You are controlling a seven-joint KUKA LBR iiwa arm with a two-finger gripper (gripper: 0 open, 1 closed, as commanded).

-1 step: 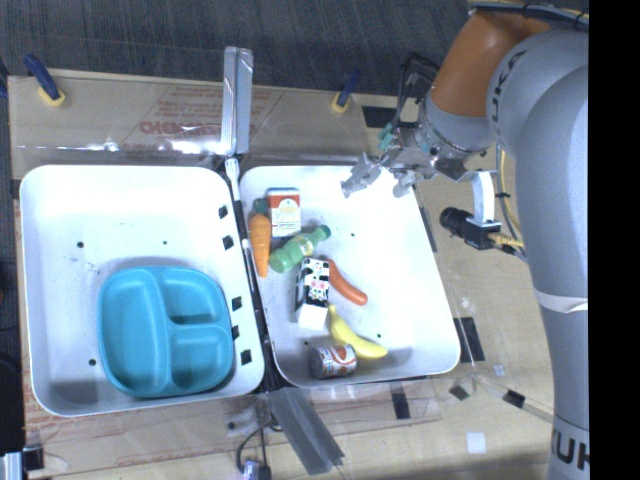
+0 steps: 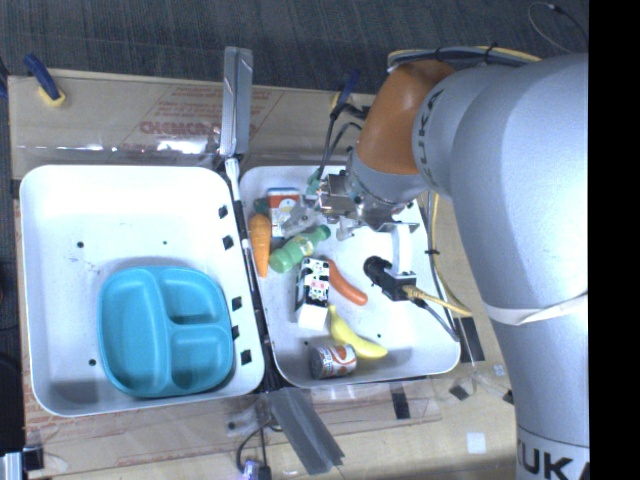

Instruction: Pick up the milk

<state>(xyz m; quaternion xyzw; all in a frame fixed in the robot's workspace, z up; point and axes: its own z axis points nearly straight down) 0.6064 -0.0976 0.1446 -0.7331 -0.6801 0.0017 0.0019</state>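
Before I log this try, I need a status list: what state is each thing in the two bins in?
milk carton: lying flat in the right bin, free of the gripper
gripper: low over the bin's far end, finger state unclear
green bottle: on its side
carrot: lying flat
can: tipped on its side
banana: lying flat
blue tray: flat in the left bin

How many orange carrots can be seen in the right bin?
2. One carrot lies along the left wall of the right bin. A smaller carrot lies near the middle, beside the milk. The arm may hide others.
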